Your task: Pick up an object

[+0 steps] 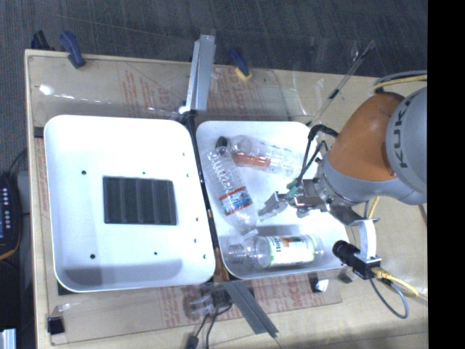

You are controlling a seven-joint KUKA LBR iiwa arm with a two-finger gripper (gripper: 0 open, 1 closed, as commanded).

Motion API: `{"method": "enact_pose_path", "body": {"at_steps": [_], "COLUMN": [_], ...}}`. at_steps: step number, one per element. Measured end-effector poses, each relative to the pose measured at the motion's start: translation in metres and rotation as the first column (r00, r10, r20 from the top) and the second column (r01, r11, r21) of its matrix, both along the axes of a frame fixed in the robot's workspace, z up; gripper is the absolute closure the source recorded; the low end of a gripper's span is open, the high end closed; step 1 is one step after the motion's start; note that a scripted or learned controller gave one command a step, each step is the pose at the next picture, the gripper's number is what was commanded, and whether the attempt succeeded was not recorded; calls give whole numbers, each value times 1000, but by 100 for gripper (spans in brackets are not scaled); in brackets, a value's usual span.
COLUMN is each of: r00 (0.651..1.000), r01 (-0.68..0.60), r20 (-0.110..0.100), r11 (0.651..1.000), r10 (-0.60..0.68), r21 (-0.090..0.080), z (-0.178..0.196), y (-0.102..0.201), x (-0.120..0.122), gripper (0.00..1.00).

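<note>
Three clear plastic bottles lie in the right bin (320, 133). One with a red-and-blue label (229, 187) lies along the bin's left side. Another with an orange-red label (258, 156) lies near the back. A third with a white-and-green label (280, 249) lies along the front wall. My gripper (272, 205) hangs over the middle of this bin, pointing left, just right of the red-and-blue bottle and above the front one. It is open with nothing between its fingers.
The left bin (65, 195) holds a dark ribbed rectangle (139, 201) on its floor. A metal divider bar (199, 75) rises at the back between the bins. Blue clamps (73, 47) grip the bench's far edge. Cables (385, 282) trail at the front right.
</note>
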State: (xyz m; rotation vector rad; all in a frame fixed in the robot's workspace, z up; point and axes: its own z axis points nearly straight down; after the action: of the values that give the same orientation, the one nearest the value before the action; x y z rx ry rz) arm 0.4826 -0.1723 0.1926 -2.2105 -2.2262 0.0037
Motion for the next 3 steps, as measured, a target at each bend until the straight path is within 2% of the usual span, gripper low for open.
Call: {"method": "enact_pose_path", "body": {"at_steps": [1,2,3], "r00": [999,999,996], "r01": [48,-50,-89], "r20": [-1,5,-17], "r11": [999,999,996], "r10": [-48,50,89], "r21": [0,-1,6], "z": [-91,-99,-99], "y": [33,30,35], "x": [56,86,138], "gripper": [0,0,0]}}
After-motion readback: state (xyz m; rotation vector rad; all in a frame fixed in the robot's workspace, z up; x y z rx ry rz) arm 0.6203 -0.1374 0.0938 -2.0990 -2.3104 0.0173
